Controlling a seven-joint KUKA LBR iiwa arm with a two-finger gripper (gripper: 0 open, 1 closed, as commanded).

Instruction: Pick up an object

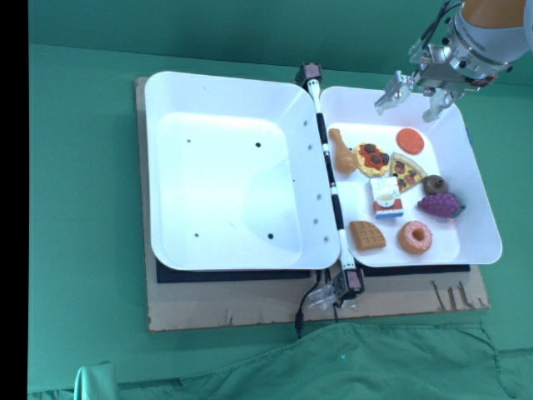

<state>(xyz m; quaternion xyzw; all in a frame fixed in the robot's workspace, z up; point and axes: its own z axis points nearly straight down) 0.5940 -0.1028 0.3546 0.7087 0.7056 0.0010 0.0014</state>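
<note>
The right bin (pixel 476 192) holds several toy foods: a chicken drumstick (pixel 341 150), a round pizza (pixel 371 158), a pizza slice (pixel 406 172), a red disc (pixel 410 141), a small white carton (pixel 386 197), a brown chocolate piece (pixel 434 184), purple grapes (pixel 441 204), a waffle (pixel 366 235) and a pink-iced donut (pixel 415 237). My gripper (pixel 414 101) hovers above the far edge of this bin, just beyond the red disc. Its two fingers are spread apart with nothing between them.
The left bin (pixel 225 173) has a bare white floor with a few dark specks. A black-and-white divider bar (pixel 326 169) runs between the bins. Both sit on a cardboard sheet (pixel 250 311) over green cloth.
</note>
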